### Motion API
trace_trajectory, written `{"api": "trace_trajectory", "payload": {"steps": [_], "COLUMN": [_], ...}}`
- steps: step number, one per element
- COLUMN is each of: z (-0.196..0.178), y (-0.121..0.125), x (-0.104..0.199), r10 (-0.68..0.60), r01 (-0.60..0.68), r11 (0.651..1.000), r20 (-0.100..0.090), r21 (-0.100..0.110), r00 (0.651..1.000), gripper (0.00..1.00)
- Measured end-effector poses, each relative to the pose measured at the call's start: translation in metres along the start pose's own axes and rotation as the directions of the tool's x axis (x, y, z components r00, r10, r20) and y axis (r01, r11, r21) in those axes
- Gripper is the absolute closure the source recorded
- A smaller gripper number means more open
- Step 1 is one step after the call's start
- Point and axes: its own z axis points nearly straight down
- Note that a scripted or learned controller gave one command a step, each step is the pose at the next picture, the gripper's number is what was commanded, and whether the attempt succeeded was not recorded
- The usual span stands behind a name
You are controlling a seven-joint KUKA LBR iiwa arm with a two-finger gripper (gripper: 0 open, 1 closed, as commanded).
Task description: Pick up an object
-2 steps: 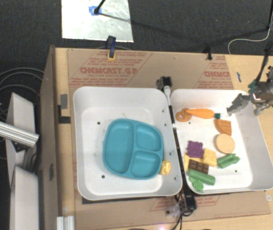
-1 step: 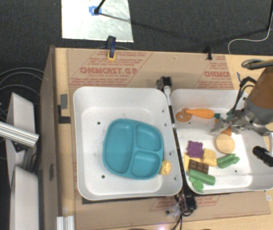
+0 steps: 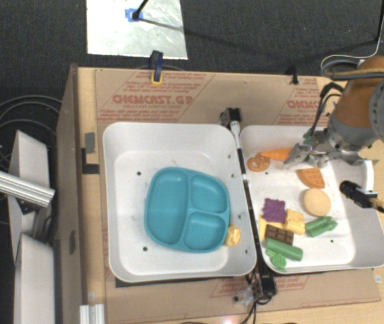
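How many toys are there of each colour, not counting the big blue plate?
Orange: 3, a ring, a carrot shape and a slice
Green: 2, one and one
Yellow: 2, one in the left bin, one in the right
Purple: 1
Brown: 1
Tan: 1
Total: 10

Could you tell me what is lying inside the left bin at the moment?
The left bin holds a blue divided plate and a small yellow piece touching the plate's right edge. Whatever lies beneath the plate is covered.
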Motion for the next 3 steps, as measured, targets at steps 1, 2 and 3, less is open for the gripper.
{"api": "trace_trajectory", "payload": {"steps": [1, 2, 3], "z": [0.002, 0.001, 0.000], "y": [-0.061, -0.068, -0.005], "x": [0.006, -0.036, -0.004], "r10": [0.008, 0.010, -0.001], "r01": [-0.008, -0.010, 0.001], "r11": [1.000, 1.000, 1.000], "r20": [-0.002, 0.001, 0.000], "r21": [0.010, 0.004, -0.001], "r00": [1.000, 1.000, 1.000], "gripper": [0.00, 0.00, 0.00]}}
